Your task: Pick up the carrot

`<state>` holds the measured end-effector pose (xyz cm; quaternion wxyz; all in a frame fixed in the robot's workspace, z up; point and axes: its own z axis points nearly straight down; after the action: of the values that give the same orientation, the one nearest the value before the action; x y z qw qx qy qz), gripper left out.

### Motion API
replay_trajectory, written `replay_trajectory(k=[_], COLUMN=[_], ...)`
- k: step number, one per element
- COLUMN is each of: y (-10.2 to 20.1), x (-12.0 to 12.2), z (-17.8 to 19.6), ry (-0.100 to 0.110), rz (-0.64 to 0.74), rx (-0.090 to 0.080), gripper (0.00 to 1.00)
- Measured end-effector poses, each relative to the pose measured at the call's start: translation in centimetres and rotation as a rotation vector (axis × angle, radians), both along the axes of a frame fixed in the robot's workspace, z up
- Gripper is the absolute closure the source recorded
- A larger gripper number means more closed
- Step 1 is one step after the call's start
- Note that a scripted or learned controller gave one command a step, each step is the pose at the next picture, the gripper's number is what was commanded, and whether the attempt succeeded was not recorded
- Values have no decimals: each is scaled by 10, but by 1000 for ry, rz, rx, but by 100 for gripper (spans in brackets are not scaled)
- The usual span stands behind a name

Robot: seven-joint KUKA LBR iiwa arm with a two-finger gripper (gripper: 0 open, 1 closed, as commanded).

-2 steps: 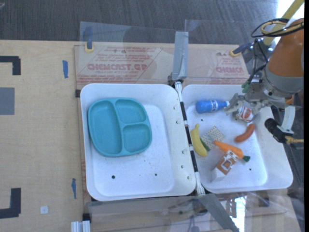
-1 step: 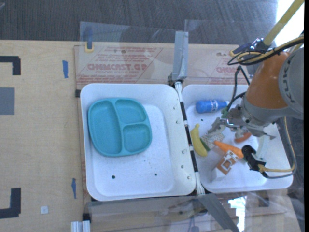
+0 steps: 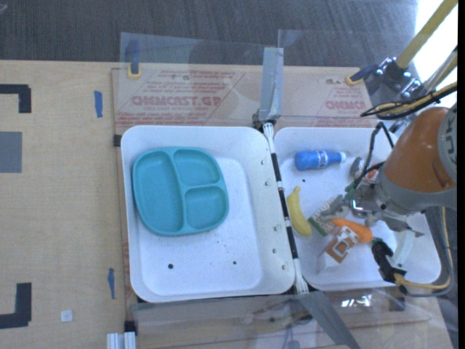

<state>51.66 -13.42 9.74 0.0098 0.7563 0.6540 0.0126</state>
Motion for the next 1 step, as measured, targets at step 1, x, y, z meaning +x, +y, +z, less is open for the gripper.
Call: replay_trajectory(k=[1], y=[-1], x=[0], z=[9], ry=[-1], rz=[-3], rx=[-1], gripper=[100])
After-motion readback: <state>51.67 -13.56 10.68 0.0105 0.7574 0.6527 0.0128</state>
